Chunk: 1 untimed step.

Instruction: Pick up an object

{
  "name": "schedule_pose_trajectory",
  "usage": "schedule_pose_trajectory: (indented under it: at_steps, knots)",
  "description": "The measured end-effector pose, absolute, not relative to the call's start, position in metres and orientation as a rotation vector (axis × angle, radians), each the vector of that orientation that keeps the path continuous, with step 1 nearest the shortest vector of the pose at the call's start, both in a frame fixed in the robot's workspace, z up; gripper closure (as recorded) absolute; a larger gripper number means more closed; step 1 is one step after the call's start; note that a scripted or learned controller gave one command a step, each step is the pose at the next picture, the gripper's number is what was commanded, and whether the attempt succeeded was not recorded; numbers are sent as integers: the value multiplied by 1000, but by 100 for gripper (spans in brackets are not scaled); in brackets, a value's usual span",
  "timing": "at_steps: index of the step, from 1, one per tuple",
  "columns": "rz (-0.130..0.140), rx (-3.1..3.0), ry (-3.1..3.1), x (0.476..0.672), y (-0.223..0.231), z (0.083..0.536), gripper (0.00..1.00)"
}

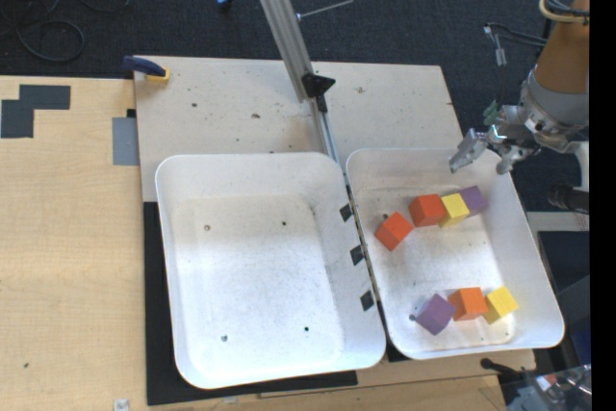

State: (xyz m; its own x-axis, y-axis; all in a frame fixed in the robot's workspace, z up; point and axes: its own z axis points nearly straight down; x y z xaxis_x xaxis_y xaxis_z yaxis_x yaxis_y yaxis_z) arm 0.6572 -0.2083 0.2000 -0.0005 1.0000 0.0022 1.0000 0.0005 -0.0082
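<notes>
Dark carpet surrounds the counter (241, 111) bearing two white bins. Seven small blocks lie in the right bin (539, 284); the lone orange block (393, 231) near its left wall looks light, rigid, best pinched across flat opposite faces. The gripper (489, 151) hovers above the far rim, jaws spread, holding nothing.

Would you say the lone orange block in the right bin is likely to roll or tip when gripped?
Probably not: the orange block looks like a flat-faced cube, so it should slide rather than roll. It stands apart from its neighbours, leaving finger room. It looks rigid, probably light.
</notes>
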Motion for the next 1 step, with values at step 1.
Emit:
schedule_pose_trajectory:
  at_steps: [1]
  knots:
    - [4,-2214,-2225,658,-208,204,0]
